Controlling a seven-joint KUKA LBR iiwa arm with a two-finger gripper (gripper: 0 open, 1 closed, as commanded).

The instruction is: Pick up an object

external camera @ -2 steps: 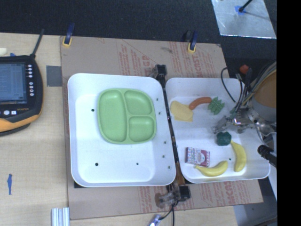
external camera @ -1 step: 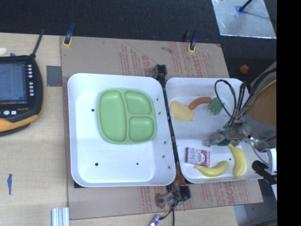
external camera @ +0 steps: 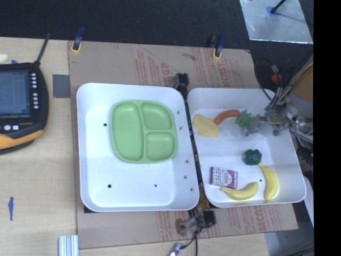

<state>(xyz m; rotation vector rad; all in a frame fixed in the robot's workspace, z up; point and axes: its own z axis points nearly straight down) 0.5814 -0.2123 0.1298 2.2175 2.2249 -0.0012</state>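
Bananas sit well below the gripper, closed on nothing beside the carrot top; approach stage, next open and descend

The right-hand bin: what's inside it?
The right-hand bin holds a carrot, a yellow wedge, a green sprig, a dark green lump, a small red packet and two bananas. The arm's gripper covers part of its right side.
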